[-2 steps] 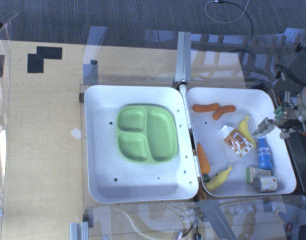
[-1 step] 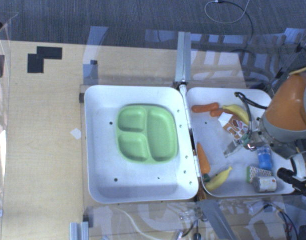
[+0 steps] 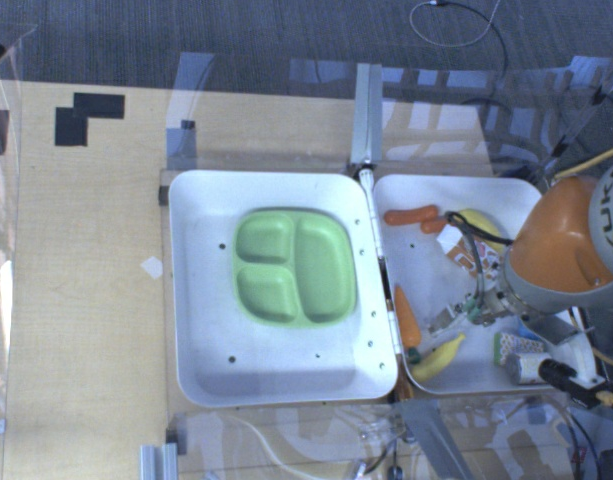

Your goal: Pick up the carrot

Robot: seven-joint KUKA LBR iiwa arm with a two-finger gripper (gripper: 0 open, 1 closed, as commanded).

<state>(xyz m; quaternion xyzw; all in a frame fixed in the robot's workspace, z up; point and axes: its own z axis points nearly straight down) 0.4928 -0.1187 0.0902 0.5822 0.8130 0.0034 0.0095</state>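
my gripper [image 3: 473, 306] low in right bin [image 3: 486, 190], finger state can't tell, carrot [image 3: 407, 318] along bin's left wall just beside banana [image 3: 436, 356], green tray [image 3: 292, 266] in left bin [image 3: 201, 358]

Both bins are plain white: the left bin [image 3: 191, 268] carries a pale green divided plate [image 3: 292, 266], all one shade across its three compartments. In the right bin [image 3: 426, 258] a carrot [image 3: 407, 320] lies orange along the left wall, and a second orange piece [image 3: 413, 216] with a redder end sits at the far side. Two bananas are yellow, one near [image 3: 435, 356], one far [image 3: 481, 224]. The arm [image 3: 566, 243] shows its orange band over grey. The bench [image 3: 81, 268] is light wood-toned with black blocks [image 3: 86, 116] at far left; the floor [image 3: 236, 13] beyond is dark blue-grey carpet.
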